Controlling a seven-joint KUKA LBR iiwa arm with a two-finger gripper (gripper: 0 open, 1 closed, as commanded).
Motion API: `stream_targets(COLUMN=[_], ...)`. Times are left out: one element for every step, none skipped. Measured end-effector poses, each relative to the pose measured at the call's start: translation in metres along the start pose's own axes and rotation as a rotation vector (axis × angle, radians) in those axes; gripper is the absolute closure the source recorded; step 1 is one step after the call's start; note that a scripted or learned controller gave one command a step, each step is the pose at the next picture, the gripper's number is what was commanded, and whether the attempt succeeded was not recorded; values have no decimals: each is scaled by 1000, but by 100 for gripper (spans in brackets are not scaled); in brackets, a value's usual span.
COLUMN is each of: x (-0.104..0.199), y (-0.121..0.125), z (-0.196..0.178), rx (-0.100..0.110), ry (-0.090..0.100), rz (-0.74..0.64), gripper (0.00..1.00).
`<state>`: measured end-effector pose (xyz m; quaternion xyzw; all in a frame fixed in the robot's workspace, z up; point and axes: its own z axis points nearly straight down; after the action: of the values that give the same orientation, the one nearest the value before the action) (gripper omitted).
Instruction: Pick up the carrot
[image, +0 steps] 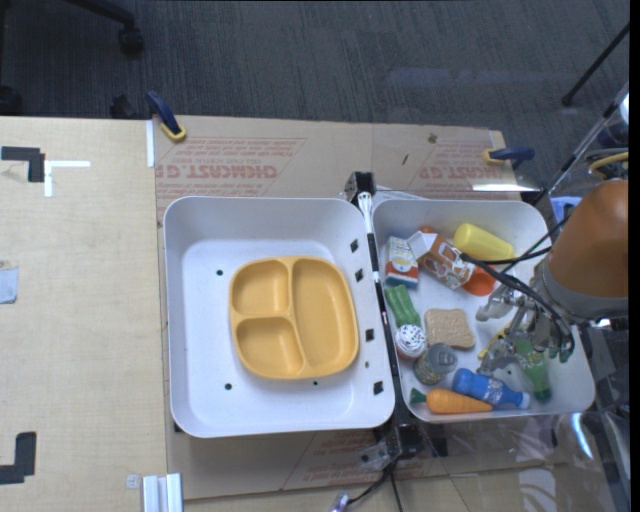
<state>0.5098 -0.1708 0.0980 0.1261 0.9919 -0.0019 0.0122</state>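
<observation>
While the gripper, its state unclear, hovers near the carrot, cardboard underlies both bins.

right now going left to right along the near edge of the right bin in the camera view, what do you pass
Tin can → carrot → blue bottle → gripper, hanging over the bin's right side. The carrot and bottle overlap a little, the carrot's tip starting further left.

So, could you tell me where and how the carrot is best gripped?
Probably across the middle of the carrot, from straight above. It lies flat along the right bin's near wall, with the blue bottle touching its far side, so the fingers have little room either side.
</observation>
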Motion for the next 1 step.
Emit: stream_targets(x=[37], y=[69], z=[-3], rx=[-6], ry=[-18], rz=[-71], gripper=[0])
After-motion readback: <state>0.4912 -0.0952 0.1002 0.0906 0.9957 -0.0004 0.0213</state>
